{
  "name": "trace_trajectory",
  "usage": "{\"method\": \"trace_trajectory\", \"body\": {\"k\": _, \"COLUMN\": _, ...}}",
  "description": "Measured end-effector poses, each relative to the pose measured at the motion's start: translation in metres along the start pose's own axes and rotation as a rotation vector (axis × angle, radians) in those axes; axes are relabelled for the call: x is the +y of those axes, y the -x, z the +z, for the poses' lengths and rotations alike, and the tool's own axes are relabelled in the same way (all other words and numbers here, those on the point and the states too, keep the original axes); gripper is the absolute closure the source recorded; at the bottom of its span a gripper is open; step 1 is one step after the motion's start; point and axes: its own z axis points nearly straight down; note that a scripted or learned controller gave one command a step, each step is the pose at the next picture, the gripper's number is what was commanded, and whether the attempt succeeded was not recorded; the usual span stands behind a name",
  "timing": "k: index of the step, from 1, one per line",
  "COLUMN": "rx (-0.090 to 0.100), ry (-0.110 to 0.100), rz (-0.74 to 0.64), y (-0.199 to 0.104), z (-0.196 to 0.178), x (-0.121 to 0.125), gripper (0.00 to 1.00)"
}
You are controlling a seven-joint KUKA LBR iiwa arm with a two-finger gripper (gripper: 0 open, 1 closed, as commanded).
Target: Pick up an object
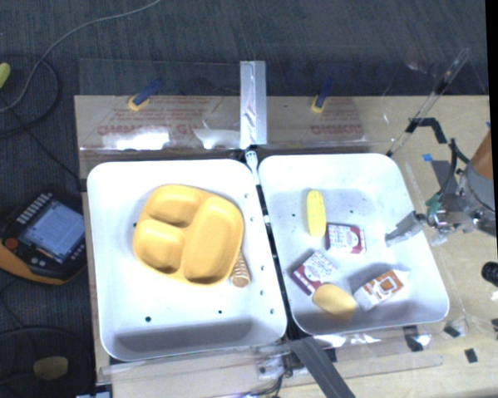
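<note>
Corn cob (315, 212), long axis near-vertical.

Two white bins (111, 268); one yellow tray (188, 232); one corn cob (315, 211); three packets (346, 237).

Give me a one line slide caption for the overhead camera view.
Gripper poised at right bin rim, near corn cob, with yellow divided plate in left bin.

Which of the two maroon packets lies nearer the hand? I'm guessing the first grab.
The upper maroon packet, beside the corn cob; the lower one sits further left, by the yellow lemon-like piece.
</note>
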Motion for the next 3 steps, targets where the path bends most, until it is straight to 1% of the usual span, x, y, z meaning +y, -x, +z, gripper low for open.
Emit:
{"method": "trace_trajectory", "body": {"k": 1, "rx": -0.007, "ry": 0.022, "rz": 0.108, "y": -0.027, "z": 0.108, "x": 0.039, "gripper": 0.0}}
{"method": "trace_trajectory", "body": {"k": 2, "rx": -0.013, "ry": 0.031, "rz": 0.129, "y": -0.051, "z": 0.115, "x": 0.034, "gripper": 0.0}}
{"method": "trace_trajectory", "body": {"k": 3, "rx": -0.007, "ry": 0.016, "rz": 0.126, "y": -0.053, "z": 0.121, "x": 0.011, "gripper": 0.0}}
